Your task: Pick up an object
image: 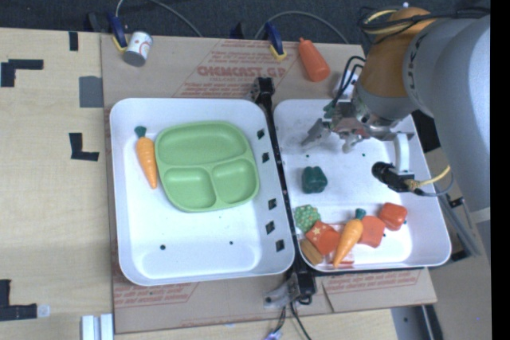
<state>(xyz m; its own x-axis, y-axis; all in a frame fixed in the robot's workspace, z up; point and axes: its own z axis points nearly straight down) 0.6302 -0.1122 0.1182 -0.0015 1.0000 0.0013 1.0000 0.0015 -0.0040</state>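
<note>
From my remote station I see the gripper (335, 133) poised in the upper part of the right bin (430, 247), its fingers spread apart with nothing between them, one tip reaching toward the left, the other pointing down. The nearest candidate, a dark green pepper (313, 179), sits alone just below and slightly left of the gripper, near the bin's middle; it is squat, with no strong long axis, so I judge a short drop down-frame would bring the fingers over it. Farther down, along the bin's lower edge, a cluster lies packed together: a leafy green piece (306, 215), red pieces (321, 237), a carrot (347, 240) slanting from lower left to upper right, and a red pepper (391, 213). The left bin (127, 235) holds a green tray (207, 165) with a second carrot (147, 159) upright in the frame beside it. An orange piece (313, 60) rests on the cardboard (223, 76) above the bins, where red print reads, I believe, "CHEMCAST", upside down.
</note>
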